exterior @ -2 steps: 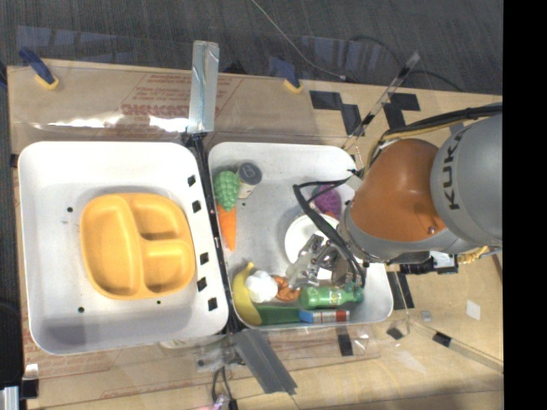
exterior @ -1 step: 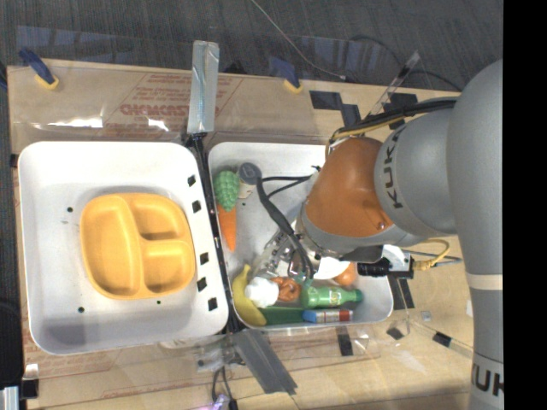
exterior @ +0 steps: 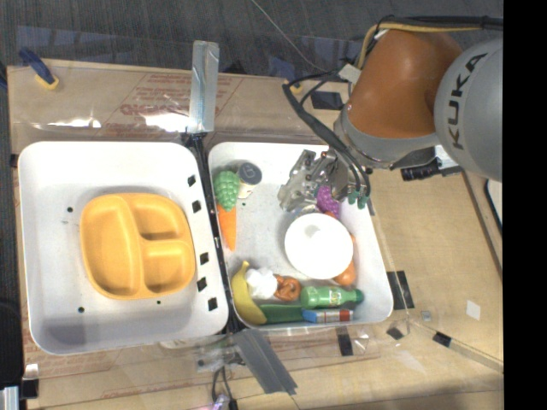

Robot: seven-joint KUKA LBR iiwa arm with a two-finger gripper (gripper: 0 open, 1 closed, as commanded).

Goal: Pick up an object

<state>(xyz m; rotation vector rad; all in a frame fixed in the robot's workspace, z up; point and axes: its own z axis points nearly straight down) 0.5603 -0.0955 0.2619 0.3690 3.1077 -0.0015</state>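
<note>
Two shallow white bins sat side by side on the bench. The left bin (exterior: 38, 229) held a yellow divided tray (exterior: 137, 244), lying flat near its middle. The right bin (exterior: 376, 263) was crowded: a toy carrot (exterior: 226, 212) with a green leafy top lay along its left wall, a small dark round cap (exterior: 249, 173) rested just beside that top at the far edge, and a white round lid (exterior: 318, 246) lay near the centre. Along the near wall a banana (exterior: 242, 301), a white-and-orange toy (exterior: 278, 287), a green bottle (exterior: 320, 297) and a red-and-blue marker (exterior: 329, 316) were packed together, touching one another. An orange piece (exterior: 347, 273) peeked out from under the lid's right rim. The gripper (exterior: 320, 186) reached down into the far right part of this bin, just beyond the lid, with a purple grape bunch (exterior: 328, 199) right at its metal fingers (exterior: 299, 182). Whether the jaws were spread or pinching the grapes could not be told, since the wrist and linkage hid the fingertips.
</note>
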